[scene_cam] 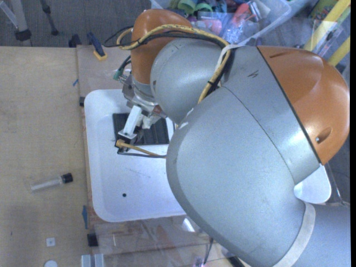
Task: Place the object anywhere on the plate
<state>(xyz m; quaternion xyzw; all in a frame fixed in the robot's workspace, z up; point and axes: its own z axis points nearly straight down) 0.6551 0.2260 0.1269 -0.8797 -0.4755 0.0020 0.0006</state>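
where the arm covers the bin: gripper low over a dark flat piece

as the grey and orange arm (250, 149) reaches in from the view's right, its bulk covers much of the white bin (97, 149). gripper (146, 117) sits low inside the bin, close to the far wall. clenched or released: cannot tell, the wrist blocks the line of sight.

directly beneath the gripper and spreading to either side of it: a dark flat rectangle (158, 132), lying flat on the bin floor. cannot tell if this is the plate. the object to be placed: cannot pick it out, the arm hides the ground closest to the gripper.

nearer the camera than the gripper, well apart from it: a small dark speck (124, 194) on bare bin floor.

outside the bin, well off to the view's left of the gripper: a capped tube (50, 182), pale body, black cap, lying on the tan surface (39, 104).

beyond the gripper, past the bin's far wall: a blue clamp (98, 48) and a clear tub (276, 9) of mixed coloured items.
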